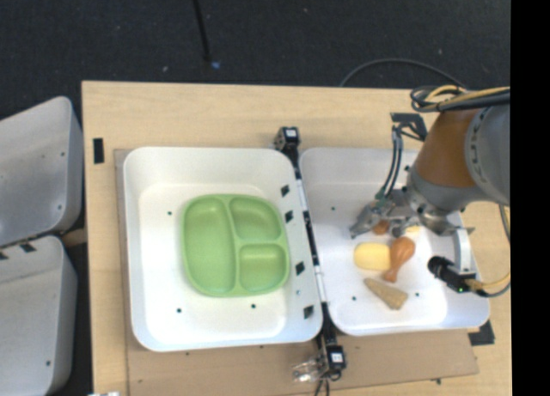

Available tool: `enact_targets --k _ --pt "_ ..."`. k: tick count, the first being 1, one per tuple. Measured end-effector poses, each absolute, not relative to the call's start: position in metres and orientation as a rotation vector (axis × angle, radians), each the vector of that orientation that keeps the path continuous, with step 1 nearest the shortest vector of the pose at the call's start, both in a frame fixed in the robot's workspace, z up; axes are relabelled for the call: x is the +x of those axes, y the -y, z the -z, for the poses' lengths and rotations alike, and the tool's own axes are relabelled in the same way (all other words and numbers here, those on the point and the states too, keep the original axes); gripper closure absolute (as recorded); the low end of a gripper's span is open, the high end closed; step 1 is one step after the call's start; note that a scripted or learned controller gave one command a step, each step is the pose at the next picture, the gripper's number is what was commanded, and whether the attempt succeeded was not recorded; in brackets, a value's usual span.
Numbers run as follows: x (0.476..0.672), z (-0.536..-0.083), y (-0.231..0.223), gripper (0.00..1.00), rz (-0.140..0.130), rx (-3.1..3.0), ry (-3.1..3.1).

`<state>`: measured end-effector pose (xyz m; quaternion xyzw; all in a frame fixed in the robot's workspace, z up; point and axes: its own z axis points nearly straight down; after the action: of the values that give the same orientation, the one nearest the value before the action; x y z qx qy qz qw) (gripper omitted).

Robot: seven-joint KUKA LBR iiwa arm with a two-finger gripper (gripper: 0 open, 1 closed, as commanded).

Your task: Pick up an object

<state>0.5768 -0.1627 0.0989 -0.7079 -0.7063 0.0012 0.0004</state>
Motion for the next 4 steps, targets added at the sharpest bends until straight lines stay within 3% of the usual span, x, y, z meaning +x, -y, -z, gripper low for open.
enact_targets --k 1,3,4 --pt "0.578 -0.112 0.164 1.0 0.002 -2.232 2.216" --pt "0.581 -0.21 0.172 1.0 0.005 -2.225 2.227" --pt "0.599 -0.216 0.111 1.0 0.005 -2.213 2.231"
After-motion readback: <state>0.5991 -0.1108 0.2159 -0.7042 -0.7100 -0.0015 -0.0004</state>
